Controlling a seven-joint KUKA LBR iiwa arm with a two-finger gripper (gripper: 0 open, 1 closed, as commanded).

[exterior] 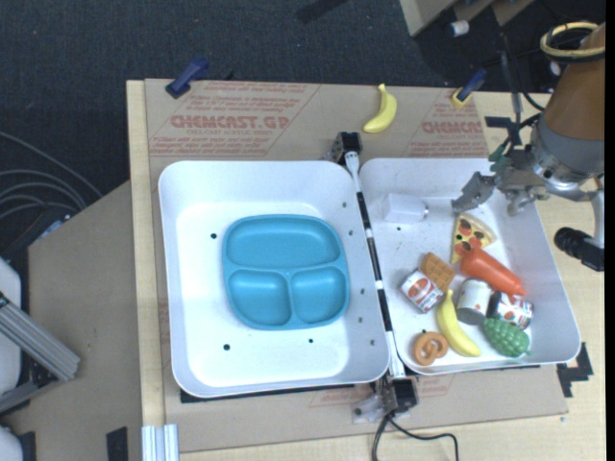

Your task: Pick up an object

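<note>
— Where do you stand with the pick?

— At the very start, I judge. My gripper (478, 192) hangs over the far end of the right bin (553, 257), and nothing sits between my fingers. Whether they are spread or pressed together I cannot tell; from this slant they read as one grey lump.

— And the things you could take?

— All lying in the right bin, toward its near end. The pizza slice (470, 230) is nearest me, just beside my tip. Below it the carrot (492, 270) lies aslant, touching a small can (474, 299). A banana (457, 326) curves beside them, with a green piece (506, 337), a pretzel-like ring (430, 348) and a red-and-white can (419, 291) close around.

— The other bin?

— The left bin (183, 257) holds a blue divided plate (284, 269). A second banana (381, 111) rests on the cardboard beyond both bins, well apart from me.

— So what is left?

— Everything: choosing one, descending, closing, lifting. The cluster is tight, so I expect the pizza slice, standing a little apart, is the easier grab.
</note>
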